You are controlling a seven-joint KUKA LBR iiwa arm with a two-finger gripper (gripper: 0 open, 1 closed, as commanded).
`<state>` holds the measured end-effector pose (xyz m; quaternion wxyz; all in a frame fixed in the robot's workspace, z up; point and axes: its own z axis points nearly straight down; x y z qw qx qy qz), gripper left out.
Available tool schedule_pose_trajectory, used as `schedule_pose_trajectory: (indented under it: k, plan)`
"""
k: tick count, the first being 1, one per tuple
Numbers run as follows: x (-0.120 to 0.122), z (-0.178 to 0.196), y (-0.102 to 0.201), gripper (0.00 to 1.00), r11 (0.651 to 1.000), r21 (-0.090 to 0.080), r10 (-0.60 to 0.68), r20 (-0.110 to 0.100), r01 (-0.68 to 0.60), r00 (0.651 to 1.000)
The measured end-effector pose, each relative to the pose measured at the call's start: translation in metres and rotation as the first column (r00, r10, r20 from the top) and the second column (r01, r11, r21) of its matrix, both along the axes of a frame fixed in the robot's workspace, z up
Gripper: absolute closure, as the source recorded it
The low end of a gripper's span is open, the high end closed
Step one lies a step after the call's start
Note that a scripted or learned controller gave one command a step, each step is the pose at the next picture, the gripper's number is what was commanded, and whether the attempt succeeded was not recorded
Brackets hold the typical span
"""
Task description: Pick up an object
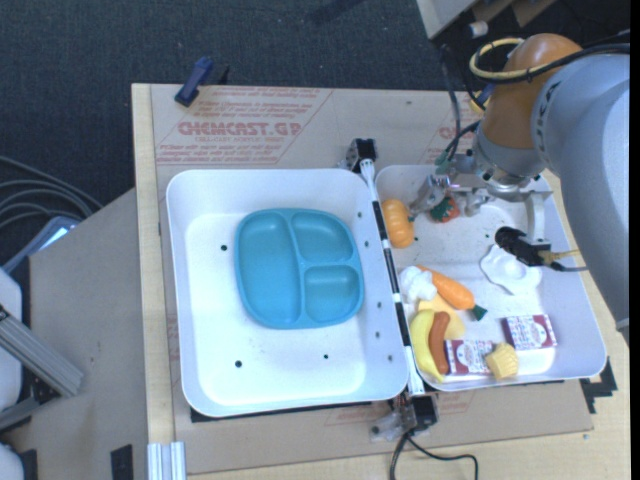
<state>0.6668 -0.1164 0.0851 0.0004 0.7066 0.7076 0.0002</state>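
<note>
One orange toy (398,222) just left of the pincer (447,200), apart from it; pincer's spread impossible to tell.

Bright, even overhead light washes out the white bins (190,268) (soft shadows only), with slightly soft focus throughout.

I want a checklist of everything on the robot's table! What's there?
Surface: brown bench with printed lettering, bearing two white bins.
Job's things: right bin holds an orange piece, carrot, banana, two small cartons, white lump.
Clutter: blue divided tray in the left bin; blue clip at the bench's far edge.
Grippers: gripper low over the right bin's far end; nothing seen between its fingers.
Cables: yellow cable above the wrist.
Surroundings: dark carpet.
</note>
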Motion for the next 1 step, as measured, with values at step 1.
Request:
schedule_pose_trajectory:
  k: [1]
  plan:
    - [0.0005,0.0104,0.0,1.0,1.0,-0.002,0.001,0.001,-0.001,1.0]
